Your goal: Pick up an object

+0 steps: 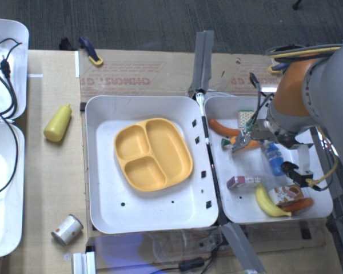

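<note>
My gripper [240,142] is low in the right bin [234,207], near its left wall, at the end of the grey arm with the orange band [291,87]. It sits just below an orange carrot [222,127] and beside a small green piece [225,143]; something orange shows right at its tip. A blue bottle [272,157] lies just right of it. Nearer the front are a small pink and white box [243,181], a banana [270,203], a snack packet [287,193] and a red sausage [302,204]. A green patterned card [246,119] lies at the back.
The left bin [100,210] holds a yellow divided plate [153,153]. On the bench to the left lie a yellow bottle [58,124] and a small can [67,229]. A blue-handled tool [90,51] rests at the back. A metal divider [203,67] stands between the bins.
</note>
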You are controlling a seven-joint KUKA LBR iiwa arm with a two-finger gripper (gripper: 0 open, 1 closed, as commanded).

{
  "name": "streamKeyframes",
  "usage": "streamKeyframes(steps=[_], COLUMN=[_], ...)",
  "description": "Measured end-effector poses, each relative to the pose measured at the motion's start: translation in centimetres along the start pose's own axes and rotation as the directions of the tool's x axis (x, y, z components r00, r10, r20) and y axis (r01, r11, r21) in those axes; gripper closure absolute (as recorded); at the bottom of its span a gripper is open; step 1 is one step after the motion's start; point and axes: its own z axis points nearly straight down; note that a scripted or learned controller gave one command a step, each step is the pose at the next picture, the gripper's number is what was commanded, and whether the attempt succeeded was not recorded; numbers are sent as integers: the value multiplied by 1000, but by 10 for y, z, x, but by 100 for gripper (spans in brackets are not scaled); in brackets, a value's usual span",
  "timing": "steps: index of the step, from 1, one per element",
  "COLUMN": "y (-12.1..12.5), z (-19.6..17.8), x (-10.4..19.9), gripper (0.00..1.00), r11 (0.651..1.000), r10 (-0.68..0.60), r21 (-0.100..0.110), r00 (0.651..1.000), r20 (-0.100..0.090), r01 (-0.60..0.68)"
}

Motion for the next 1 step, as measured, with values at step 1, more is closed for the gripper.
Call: streamKeyframes(steps=[1], y=[0], z=[-8], x=[0], gripper=[100], r11=[1000], r10=[-4], r21=[3], r00=[1000], r20=[2], r01=[4])
